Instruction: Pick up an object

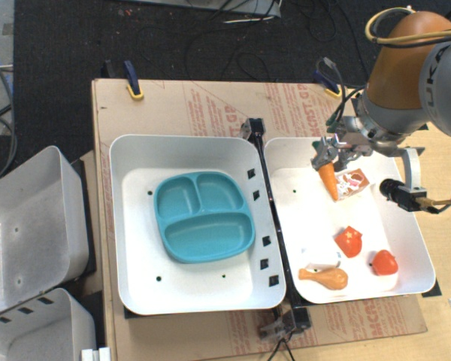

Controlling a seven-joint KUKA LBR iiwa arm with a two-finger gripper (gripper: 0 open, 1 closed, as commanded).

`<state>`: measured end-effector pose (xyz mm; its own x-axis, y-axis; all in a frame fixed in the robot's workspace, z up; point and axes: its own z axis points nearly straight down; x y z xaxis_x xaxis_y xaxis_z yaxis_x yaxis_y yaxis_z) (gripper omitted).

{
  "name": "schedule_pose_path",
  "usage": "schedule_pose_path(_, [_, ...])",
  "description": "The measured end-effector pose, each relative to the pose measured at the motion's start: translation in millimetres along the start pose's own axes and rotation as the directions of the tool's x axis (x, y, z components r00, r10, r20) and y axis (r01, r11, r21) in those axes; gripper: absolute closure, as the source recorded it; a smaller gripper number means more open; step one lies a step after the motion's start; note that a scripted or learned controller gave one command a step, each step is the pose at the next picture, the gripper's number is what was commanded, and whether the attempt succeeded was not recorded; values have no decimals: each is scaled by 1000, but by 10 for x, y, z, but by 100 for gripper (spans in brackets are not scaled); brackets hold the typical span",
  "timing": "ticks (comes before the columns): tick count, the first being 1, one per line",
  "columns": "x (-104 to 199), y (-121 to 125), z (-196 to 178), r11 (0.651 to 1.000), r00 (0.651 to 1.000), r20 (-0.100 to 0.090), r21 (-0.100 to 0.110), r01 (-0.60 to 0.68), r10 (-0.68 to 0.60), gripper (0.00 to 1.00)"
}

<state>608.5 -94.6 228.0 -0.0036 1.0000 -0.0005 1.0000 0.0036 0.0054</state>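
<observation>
Your gripper (329, 159) sits right at the carrot's (328, 182) top end in the right bin (301, 273) — grip state unreadable (fingers blurred).

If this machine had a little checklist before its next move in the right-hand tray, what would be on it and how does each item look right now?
1. Gripper above right bin: ok.
2. Carrot right under gripper: ok.
3. Carrot actually gripped: cannot tell.
4. Carrot free of neighbours: not ok, it touches the small packet.
5. Other items, two red pieces and the drumstick, lie apart: ok.
6. Blue plate in left bin, out of the way: ok.
</observation>
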Motion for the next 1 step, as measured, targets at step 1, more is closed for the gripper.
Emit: schedule_pose_path(1, [0,12,-364,1000,1000,0,0,0,0,100])
